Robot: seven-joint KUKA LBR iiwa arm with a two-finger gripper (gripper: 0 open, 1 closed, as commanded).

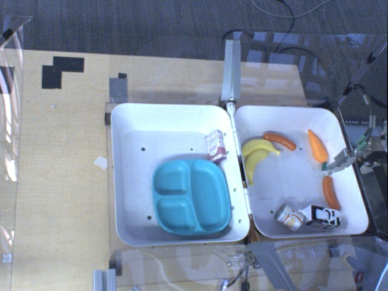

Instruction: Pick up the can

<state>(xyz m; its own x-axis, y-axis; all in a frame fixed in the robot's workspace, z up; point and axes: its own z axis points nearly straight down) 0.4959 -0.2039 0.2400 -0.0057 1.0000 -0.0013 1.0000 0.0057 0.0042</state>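
A red and white can (216,145) lies against the right wall of the left bin (130,162), just above a blue divided plate (191,196). A second can-like object, silver with a yellowish label (289,217), lies on its side near the front of the right bin (291,180). A small grey part of my gripper (341,160) reaches in over the right bin's right rim, between the carrot and the lower sausage. It is far from both cans and nothing is seen in it.
The right bin also holds a banana (256,153), an orange sausage (279,140), a carrot (317,147), another sausage (330,193) and a black and white carton (322,216) beside the silver can. Cables and brackets crowd the right edge.
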